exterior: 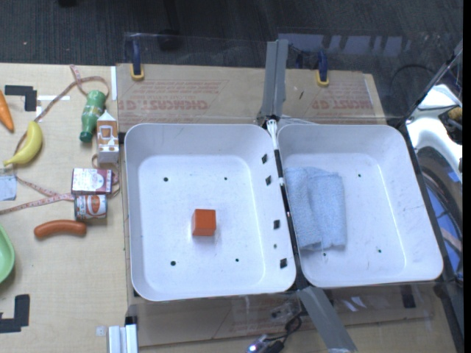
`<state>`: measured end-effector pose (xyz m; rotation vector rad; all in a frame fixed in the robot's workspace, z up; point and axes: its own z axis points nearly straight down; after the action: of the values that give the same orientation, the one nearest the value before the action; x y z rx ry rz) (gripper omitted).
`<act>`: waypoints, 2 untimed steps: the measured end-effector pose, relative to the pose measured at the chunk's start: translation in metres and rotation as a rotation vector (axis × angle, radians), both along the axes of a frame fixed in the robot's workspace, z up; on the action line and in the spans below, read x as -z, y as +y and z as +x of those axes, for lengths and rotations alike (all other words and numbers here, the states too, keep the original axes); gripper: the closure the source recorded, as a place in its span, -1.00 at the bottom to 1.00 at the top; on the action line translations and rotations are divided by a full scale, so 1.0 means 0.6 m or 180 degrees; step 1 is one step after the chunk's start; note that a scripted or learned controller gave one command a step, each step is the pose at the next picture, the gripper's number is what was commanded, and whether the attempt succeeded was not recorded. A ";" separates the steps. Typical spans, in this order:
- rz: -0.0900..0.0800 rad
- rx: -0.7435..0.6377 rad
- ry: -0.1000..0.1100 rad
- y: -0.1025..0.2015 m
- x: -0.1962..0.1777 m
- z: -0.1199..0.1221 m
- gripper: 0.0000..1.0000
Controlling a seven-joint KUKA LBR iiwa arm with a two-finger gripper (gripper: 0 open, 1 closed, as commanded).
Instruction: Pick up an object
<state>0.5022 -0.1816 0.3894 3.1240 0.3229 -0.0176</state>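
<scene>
A small orange cube (204,222) lies on the floor of the left bin (147,271), a little below its middle and well away from the walls. In the right bin (412,263) a folded pale blue-grey cloth (316,208) lies flat against the left side, near the divider between the bins.
On the bench left of the bins lie a toy banana (26,144), a carrot (5,112), a green bottle (91,112), small cartons (107,140), a can (91,207), a sausage (59,229) and a measuring tape (55,98). White and grey machine parts (436,127) stand past the right bin.
</scene>
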 end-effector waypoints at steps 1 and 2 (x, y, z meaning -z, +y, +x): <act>0.0005 -0.0101 -0.0017 0.097 0.020 0.117 1.00; 0.0003 -0.0087 -0.0021 0.209 0.070 0.189 1.00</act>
<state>0.6158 -0.0562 0.3472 3.1193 0.3658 -0.0070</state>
